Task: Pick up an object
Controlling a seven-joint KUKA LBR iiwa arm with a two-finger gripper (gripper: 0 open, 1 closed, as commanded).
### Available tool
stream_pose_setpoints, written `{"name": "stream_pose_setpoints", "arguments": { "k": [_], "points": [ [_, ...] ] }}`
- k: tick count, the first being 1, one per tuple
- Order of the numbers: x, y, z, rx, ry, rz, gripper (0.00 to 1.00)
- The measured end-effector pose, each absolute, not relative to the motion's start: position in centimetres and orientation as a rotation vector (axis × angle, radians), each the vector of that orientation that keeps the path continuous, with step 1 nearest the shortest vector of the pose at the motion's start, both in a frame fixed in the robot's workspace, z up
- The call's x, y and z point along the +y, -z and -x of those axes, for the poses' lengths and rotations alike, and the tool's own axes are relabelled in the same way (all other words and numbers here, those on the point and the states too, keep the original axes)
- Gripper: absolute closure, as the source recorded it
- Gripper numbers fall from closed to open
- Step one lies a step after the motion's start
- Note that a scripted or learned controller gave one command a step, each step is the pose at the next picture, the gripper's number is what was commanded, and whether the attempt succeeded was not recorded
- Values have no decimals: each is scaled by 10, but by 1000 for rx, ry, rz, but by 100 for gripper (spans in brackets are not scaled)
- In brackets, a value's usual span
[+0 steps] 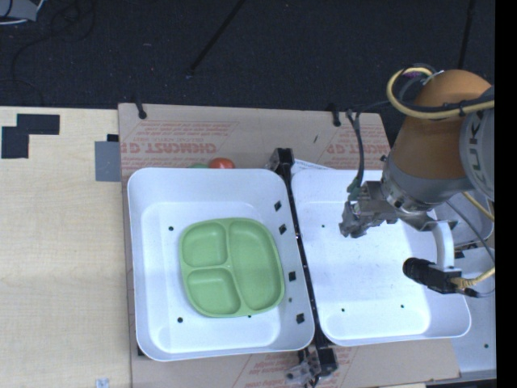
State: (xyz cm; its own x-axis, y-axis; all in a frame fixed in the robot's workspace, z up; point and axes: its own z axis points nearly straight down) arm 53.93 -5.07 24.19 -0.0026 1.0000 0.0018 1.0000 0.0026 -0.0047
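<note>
A light green plate [231, 266] with three compartments lies flat in the middle of the left bin [153, 217]. My gripper [354, 225] hangs over the upper left part of the right bin [380, 314], well to the right of the plate. Nothing shows between the gripper and the bin floor beneath it.
A small red and green object [216, 165] sits on the cardboard just behind the left bin's far rim. A black divider [295, 249] runs between the two bins. A black cylindrical part [428, 274] with cables hangs from the arm over the right bin's right side.
</note>
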Motion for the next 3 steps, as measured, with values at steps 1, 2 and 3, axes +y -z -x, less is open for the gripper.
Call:
{"name": "stream_pose_setpoints", "arguments": {
  "k": [1, 2, 3],
  "points": [
    [1, -226, -536, -2221, -4, 2214, 100],
    [47, -221, -540, -2221, -4, 2217, 100],
    [98, -233, -526, -2224, -2, 2214, 100]
  ]
}}
